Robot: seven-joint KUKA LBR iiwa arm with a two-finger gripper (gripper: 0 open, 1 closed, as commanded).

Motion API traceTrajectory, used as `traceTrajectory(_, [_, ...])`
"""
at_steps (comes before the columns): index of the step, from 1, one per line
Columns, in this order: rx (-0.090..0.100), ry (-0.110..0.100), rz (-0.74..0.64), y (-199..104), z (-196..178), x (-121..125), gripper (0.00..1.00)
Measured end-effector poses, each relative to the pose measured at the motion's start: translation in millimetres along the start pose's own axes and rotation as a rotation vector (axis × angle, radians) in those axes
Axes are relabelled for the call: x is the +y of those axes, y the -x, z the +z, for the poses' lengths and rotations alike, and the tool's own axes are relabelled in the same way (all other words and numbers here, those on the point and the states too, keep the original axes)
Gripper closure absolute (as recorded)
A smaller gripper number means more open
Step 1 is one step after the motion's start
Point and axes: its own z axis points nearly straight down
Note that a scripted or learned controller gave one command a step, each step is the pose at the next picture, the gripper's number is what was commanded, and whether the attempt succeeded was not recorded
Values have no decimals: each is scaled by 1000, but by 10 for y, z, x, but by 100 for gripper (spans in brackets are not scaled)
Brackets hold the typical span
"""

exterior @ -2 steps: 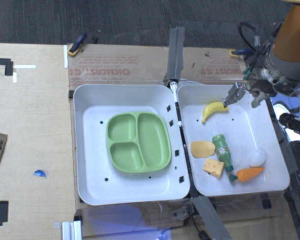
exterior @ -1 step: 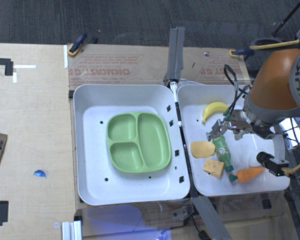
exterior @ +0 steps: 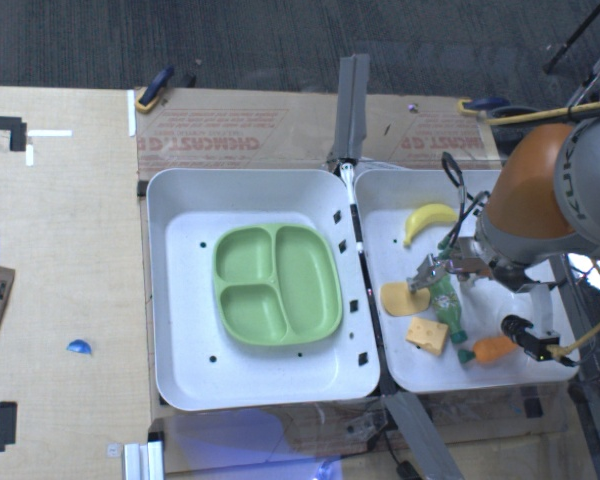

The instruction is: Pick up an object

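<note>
The right bin point(exterior: 385, 238) holds a yellow banana point(exterior: 427, 218), a flat yellow disc point(exterior: 400, 299), a holed cheese wedge point(exterior: 428, 335), a green bottle-like toy point(exterior: 446, 308) and an orange carrot point(exterior: 495, 349). My gripper point(exterior: 431, 273) hangs low in this bin, reaching in from the right. It sits at the top end of the green toy and right beside the yellow disc's upper right edge. The banana lies just behind it. I cannot tell whether it touches either item.
The left bin point(exterior: 180, 268) holds a green three-compartment plate point(exterior: 278, 284). A grey upright post point(exterior: 352, 108) stands behind the divide between the bins. The arm's orange band point(exterior: 535, 183) and a black cable fitting point(exterior: 525, 333) overhang the right bin's right side.
</note>
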Motion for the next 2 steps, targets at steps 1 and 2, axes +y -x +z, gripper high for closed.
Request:
traceTrajectory(1, [0, -2, 4, 11, -79, -5, 100])
traceTrajectory(2, [-1, -1, 96, -417, -994, 50, 100])
